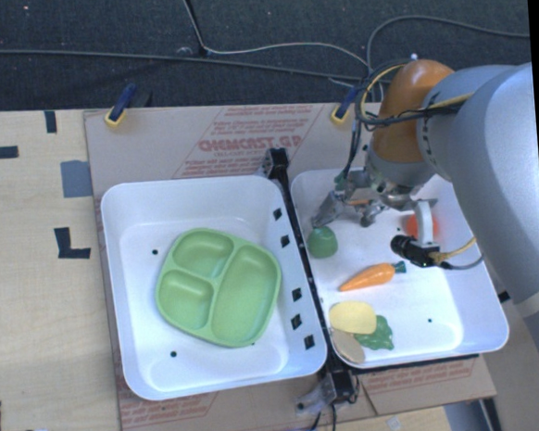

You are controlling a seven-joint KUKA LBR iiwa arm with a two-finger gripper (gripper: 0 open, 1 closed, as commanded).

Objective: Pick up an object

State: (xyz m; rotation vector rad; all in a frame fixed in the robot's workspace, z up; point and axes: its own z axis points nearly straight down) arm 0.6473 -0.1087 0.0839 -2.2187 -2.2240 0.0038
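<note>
A toy carrot (369,275) lies in the right bin (473,329), orange with a small dark green stem at one end. Its long axis runs nearly across the view, slightly tilted: the pointed tip faces the divider between the bins, the stem end faces the arm. It lies flat on the white floor, touching nothing.

Up from the carrot, close to the divider, sits a small round green object (323,243), its kind unclear. Down from the carrot, near the bin's lower corner, a yellow piece (352,317) rests against a leafy green piece (376,333). Just beyond the carrot's stem end lies a red-orange and white item (421,222), partly covered by the arm.

The gripper (343,206) hangs above the carrot's bin, up from the carrot, with its fingers spread apart; one fingertip (322,217) reaches to just over the round green object. Nothing lies between the fingers.

Across the divider from the carrot, the left bin (130,267) holds a green divided plate (219,286).
</note>
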